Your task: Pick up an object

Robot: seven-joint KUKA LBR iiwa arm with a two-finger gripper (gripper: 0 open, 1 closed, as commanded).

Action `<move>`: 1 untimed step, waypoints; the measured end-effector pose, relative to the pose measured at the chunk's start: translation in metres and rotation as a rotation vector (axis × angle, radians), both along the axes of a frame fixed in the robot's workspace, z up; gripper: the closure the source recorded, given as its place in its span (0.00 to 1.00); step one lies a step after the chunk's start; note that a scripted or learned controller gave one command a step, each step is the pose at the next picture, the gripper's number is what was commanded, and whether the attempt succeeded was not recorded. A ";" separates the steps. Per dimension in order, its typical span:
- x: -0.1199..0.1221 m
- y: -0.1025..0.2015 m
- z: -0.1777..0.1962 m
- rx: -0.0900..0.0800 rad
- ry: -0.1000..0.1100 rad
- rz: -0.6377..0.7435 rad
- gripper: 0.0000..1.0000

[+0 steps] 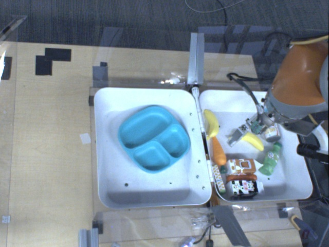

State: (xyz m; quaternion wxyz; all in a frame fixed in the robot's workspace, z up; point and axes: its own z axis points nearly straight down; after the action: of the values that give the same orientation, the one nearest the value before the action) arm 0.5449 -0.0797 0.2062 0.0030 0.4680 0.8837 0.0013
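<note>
Bins [103, 153] come in a pair, two shallow white ones side by side on the pale wooden bench [46, 153], with a grey metal post [196, 55] rising behind the seam between them. One blue divided plate [153, 138] with three compartments lies alone in the left bin, turned at an angle.

Over in the right bin I count two bananas: one [211, 123] lies against the left wall, and a second [253, 141] sits right at the gripper [247, 130]. One carrot [219, 152] lies lengthwise just below the first banana. One green bottle [270, 159] rests on its side near the right of the bin. Two small cartons sit at the front: an orange-and-white one [241, 166] and, touching it from below, a black-and-white one [242, 187]. A thin printed strip [218, 177] runs along the left wall beside them; what it is I cannot make out.

One arm [300, 81], grey with an orange band, reaches in from the right and covers the bin's far right corner. Its gripper hangs low over the middle of that bin, fingertips just at the second banana's upper end. Whether the fingers are apart or together I cannot tell; the metal parts blur into one another, and a shiny round piece [271, 133] beside them is hard to identify.

A thin cable [208, 4] loops across the dark carpet behind the bench, and black markings [51, 59] sit at the bench's far left.
</note>
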 end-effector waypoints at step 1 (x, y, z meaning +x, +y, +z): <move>-0.033 -0.024 -0.078 0.000 0.002 0.135 0.00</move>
State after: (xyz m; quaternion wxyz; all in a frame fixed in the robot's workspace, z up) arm 0.5120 -0.1040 0.1277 0.0021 0.4074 0.9133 0.0008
